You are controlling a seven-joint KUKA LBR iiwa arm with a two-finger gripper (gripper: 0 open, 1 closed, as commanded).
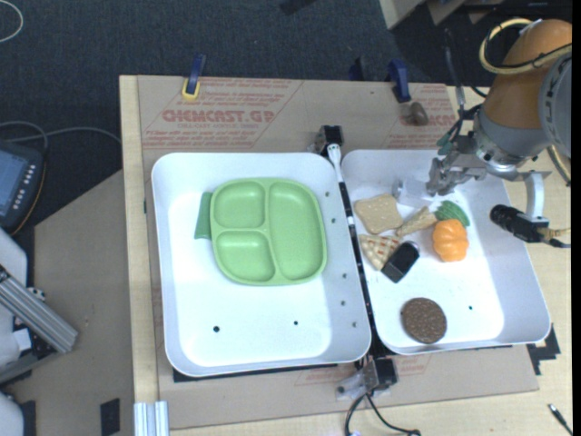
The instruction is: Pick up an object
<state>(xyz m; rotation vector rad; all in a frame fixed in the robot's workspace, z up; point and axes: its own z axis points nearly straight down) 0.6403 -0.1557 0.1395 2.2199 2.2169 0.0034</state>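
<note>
Right now the gripper (442,178) hovers over the upper middle of the right bin (508,321), arm coming in from the right; whether it is wide or narrow I cannot tell at this size, and nothing shows between its tips. Task names no specific thing, so candidates are the cluster in the right bin: orange pumpkin-like toy (450,241) with a green piece (453,212) just above it, tan toast slice (378,213), waffle-patterned wedge (377,247), small black block (399,262) touching the wedge, and a brown round cookie (424,320) well apart near the front. Left bin (182,325) holds a green 3-compartment plate (269,230).

Handling guess: all look like light, stiff plastic play food. Toast and cookie lie flat, hard for 2 fingers to get under. Pumpkin is rounded and probably slick, so pinch across its middle. Black block looks easiest: boxy, flat sides, take it across the short width. Green piece is nearest the gripper, shape unclear.
</note>
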